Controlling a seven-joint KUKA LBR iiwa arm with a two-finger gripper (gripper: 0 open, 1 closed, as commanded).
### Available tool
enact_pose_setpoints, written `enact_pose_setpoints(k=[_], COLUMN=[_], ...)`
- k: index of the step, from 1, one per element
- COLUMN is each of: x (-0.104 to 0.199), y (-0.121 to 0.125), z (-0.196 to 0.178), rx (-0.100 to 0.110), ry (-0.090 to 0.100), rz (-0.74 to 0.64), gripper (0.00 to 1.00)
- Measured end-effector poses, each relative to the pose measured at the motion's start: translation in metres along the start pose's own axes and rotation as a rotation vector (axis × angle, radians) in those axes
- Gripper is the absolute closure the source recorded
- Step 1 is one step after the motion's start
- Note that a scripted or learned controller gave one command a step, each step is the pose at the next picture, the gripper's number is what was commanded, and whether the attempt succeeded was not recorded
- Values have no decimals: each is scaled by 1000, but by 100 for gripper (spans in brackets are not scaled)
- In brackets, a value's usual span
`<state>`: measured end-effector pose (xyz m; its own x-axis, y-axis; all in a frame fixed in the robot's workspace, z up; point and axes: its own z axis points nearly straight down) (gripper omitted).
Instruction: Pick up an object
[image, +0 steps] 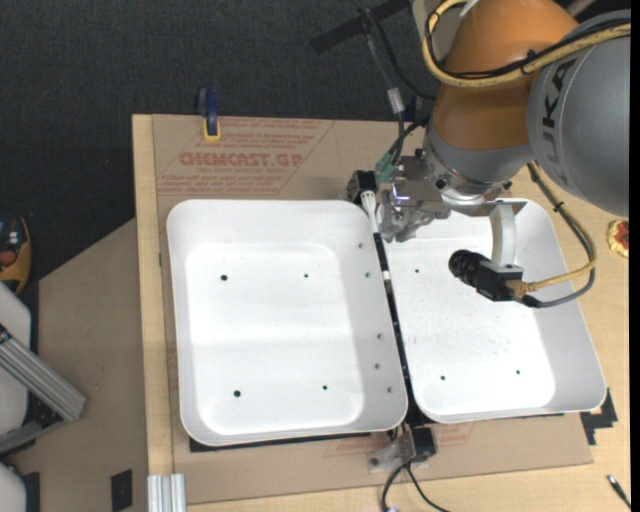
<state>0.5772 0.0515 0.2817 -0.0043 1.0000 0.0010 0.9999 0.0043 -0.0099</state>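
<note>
The gripper (400, 222) is hanging over the far left corner of the right bin (500, 390). I cannot tell its opening, or what is lying beneath.

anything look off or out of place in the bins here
Nothing looks spilled, broken or askew. The left bin and right bin sit flat, side by side on the brown board. The arm hangs over the right bin's upper left corner; a black part on a cable hangs beside it, seemingly robot hardware.
</note>
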Motion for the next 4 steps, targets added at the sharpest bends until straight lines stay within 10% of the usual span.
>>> enact_pose_setpoints(k=[2,3,4], x=[9,68,84], y=[-1,52,33], z=[-62,44,9], rx=[-16,0,-12], ry=[-1,-1,1], rz=[4,0,2], gripper=[100,100,100])
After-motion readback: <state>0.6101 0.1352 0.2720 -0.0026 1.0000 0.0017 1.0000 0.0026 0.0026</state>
